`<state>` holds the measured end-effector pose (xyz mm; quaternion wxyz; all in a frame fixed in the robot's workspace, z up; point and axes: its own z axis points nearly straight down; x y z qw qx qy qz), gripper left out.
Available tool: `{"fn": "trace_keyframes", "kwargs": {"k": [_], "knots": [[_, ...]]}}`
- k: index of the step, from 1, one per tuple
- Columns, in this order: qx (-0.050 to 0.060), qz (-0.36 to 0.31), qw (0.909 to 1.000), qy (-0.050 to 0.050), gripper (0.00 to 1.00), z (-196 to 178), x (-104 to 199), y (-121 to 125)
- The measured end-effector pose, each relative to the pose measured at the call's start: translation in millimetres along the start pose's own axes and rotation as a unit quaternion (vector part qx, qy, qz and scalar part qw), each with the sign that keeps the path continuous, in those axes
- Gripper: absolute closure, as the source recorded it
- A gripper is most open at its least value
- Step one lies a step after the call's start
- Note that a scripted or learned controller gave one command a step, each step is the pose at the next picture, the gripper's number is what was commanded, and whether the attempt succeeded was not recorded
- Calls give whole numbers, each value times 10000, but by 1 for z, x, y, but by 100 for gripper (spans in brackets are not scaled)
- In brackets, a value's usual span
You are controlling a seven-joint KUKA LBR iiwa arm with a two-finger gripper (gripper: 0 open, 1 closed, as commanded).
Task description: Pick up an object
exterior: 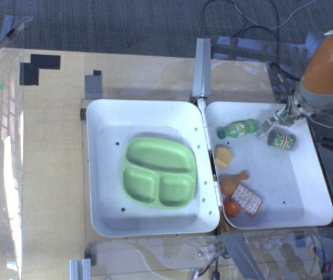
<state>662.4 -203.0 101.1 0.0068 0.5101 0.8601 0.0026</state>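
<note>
Where the gripper [276, 121] hangs, apparently open: green bottle [238, 129] leftward, green can [281, 139] just below.

1. A green bottle [238, 128] with a yellow cap lies on its side near the right bin's [306, 206] far left corner.
2. A green-patterned can [281, 139] lies tipped over beside the far right edge.
3. A yellow piece [223, 155], an orange carrot shape [234, 183], a red tomato [232, 208] and a checkered packet [247, 199] cluster along the left edge.
</note>
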Motion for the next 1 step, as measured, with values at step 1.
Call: {"fn": "trace_keyframes", "kwargs": {"k": [1], "knots": [[8, -581, 9983, 4, 0, 12, 15, -31]]}}
